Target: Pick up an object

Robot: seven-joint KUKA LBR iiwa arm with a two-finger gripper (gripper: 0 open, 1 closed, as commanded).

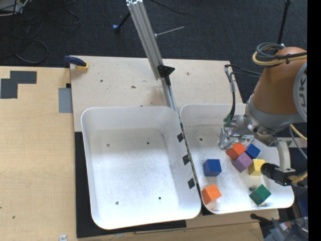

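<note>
So the gripper (229,138) is down inside the right bin (200,119), sitting right at the upper-left edge of a tight little cluster — a red-orange block (235,150), a purple cube (244,161), a small blue cube (253,150) and a yellow cube (257,166), all touching or nearly so. Honestly I can't tell whether the pincer is open or closed from this angle; the wrist and the metal bits blur together, and I don't see anything clearly held.

If it's going for the red-orange block, that looks like the tricky pick to me. The neighbours are jammed up against it, so one side of the grasp probably has nowhere to slide in. I'd line the grasp up so it straddles the block's free faces, come straight down, and close slowly — otherwise it'll likely just shove the pile around.

Easier targets, I reckon: the bigger blue cube (212,167) sitting alone mid-bin, the orange cube (211,193) near the front-left corner (a bit close to the wall though), or the green cube (260,194) by the front rim. The left bin (100,129) isn't in play.
</note>
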